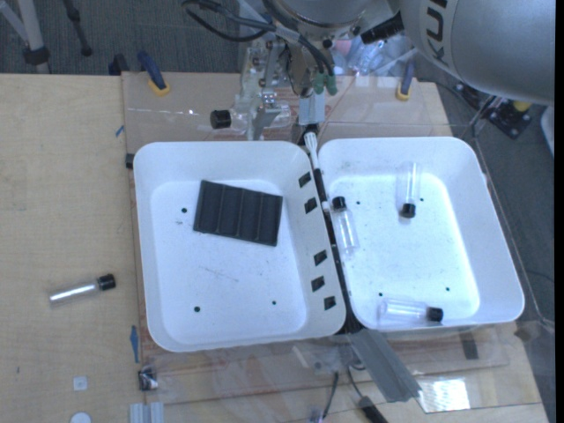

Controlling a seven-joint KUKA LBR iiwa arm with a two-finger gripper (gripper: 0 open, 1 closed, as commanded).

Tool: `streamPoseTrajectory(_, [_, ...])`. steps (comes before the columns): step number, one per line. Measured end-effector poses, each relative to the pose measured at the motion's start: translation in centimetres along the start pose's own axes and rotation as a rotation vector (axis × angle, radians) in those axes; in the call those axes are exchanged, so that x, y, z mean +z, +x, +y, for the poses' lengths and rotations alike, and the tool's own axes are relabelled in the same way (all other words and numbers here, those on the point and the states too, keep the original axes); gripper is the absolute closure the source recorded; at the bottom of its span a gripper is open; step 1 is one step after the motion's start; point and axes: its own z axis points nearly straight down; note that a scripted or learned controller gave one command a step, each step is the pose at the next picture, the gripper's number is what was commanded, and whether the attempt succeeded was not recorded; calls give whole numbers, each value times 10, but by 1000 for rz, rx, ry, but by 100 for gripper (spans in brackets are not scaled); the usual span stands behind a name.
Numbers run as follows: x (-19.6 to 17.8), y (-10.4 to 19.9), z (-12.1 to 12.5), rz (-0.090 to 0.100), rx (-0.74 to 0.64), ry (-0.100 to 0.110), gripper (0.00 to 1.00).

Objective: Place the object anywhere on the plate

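- Arm: smooth grey casing with an orange band, entering from the upper right and hanging over the far edge of the bins, with dark cables looped around the wrist.
- Tabletop: pale wood-grain board. A clear sheet lies under the bins.
- Left bin: shallow white tray with rounded corners and small dark dots on the floor.
- Right bin: same make as the left one, touching it along the centre seam, where a row of black clips sits.
- Plate: flat, matte black, rectangular and ribbed into parallel strips. It lies slightly tilted in the far half of the left bin, with nothing on it.
- Gripper: a cluttered metal and clear-plastic assembly just beyond the seam between the bins. Cannot tell whether it is released or clenched, and nothing is seen in its grasp.
- Vials: clear tubes with black caps. Three lie in the right bin: one just beside the seam, one near the far middle, one at the near edge.
- Stray vial: same kind, lying on the tabletop left of the left bin, well apart from the plate.
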Motion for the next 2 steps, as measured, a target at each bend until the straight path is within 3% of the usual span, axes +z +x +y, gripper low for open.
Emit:
streamPoseTrajectory(1, [136,70,34,8,-291,-1,100])
streamPoseTrajectory(2, [-29,15,28,-2,-692,-3,100])
